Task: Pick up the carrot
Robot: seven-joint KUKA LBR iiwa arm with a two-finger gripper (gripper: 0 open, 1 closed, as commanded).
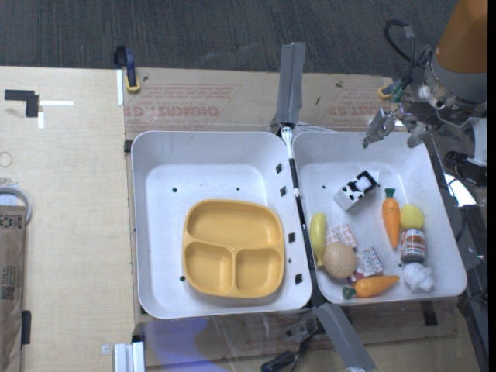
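An orange carrot [391, 218] with a green top lies lengthwise in the right bin [310, 177], near its right side. A second, similar carrot [374, 286] lies crosswise at the bin's front edge. My gripper [397, 130] hangs over the bin's far right corner, well behind both carrots. Its two fingers stand apart and open, with nothing between them.
Also in the right bin are a black-and-white box [356, 190], a banana [318, 237], a tan round lump [339, 260], small packets [370, 260], a yellow-capped jar [413, 237] and a white clump [419, 278]. The left bin [155, 208] holds a yellow divided plate [234, 248].
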